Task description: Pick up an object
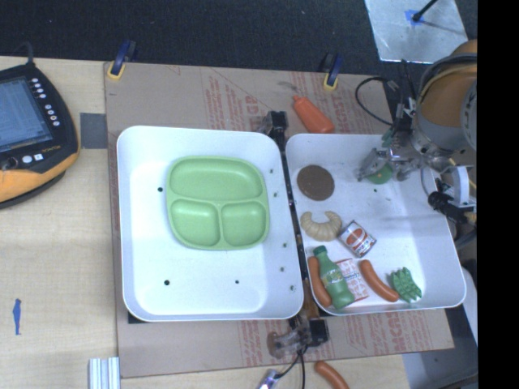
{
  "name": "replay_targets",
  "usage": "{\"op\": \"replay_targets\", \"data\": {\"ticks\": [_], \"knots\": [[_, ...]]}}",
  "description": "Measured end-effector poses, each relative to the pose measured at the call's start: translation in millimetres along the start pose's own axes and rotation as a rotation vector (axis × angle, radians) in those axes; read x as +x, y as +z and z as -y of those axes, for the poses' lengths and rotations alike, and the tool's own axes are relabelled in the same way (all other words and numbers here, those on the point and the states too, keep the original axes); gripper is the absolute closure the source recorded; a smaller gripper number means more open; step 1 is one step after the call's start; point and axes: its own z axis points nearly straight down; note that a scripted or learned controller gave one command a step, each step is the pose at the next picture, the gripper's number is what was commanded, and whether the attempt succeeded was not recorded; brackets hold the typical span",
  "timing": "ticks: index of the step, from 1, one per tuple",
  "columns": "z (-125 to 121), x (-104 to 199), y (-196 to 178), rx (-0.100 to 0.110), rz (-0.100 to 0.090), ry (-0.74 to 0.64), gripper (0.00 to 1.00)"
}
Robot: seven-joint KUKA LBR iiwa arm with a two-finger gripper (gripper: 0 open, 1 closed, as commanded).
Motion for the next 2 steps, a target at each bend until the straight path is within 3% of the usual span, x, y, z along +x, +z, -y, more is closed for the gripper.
{"op": "replay_targets", "data": {"ticks": [1,2], "knots": [[11,-2,-114,-0.006,0.001,0.005,0.00],[0,0,-16,0.001,0.000,0.000,0.00]]}}
